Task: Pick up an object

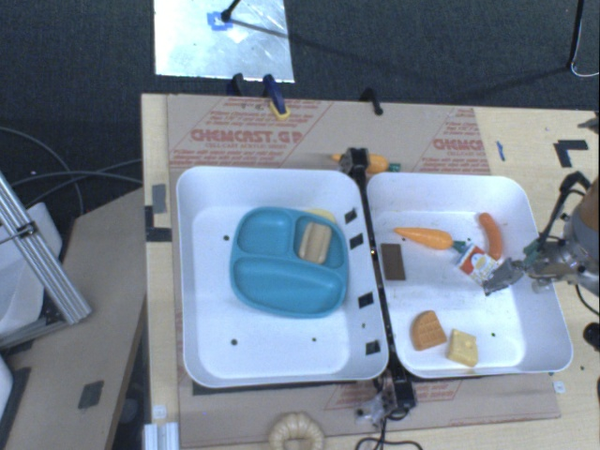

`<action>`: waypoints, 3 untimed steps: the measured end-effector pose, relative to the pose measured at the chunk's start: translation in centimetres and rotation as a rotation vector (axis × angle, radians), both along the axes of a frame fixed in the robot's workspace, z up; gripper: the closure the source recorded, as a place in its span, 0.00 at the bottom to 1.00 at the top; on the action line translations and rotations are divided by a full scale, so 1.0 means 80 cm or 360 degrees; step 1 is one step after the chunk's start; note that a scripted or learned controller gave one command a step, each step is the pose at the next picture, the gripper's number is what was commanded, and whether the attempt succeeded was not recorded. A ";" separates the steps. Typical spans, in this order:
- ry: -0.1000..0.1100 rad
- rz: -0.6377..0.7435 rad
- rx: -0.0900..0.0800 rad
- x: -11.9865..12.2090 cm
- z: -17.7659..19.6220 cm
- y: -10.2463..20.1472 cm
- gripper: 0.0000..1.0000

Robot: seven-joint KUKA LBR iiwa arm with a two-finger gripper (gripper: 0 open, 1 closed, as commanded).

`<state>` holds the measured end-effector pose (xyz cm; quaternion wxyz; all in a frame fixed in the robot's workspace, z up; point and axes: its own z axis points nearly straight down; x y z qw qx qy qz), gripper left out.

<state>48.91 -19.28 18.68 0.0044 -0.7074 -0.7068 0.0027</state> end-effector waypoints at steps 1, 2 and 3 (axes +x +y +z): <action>-0.0017 0.0006 -0.0005 0.004 0.007 0.000 0.00; -0.0013 0.0003 -0.0002 0.006 -0.046 0.001 0.00; -0.0013 0.0003 -0.0001 0.002 -0.099 0.005 0.00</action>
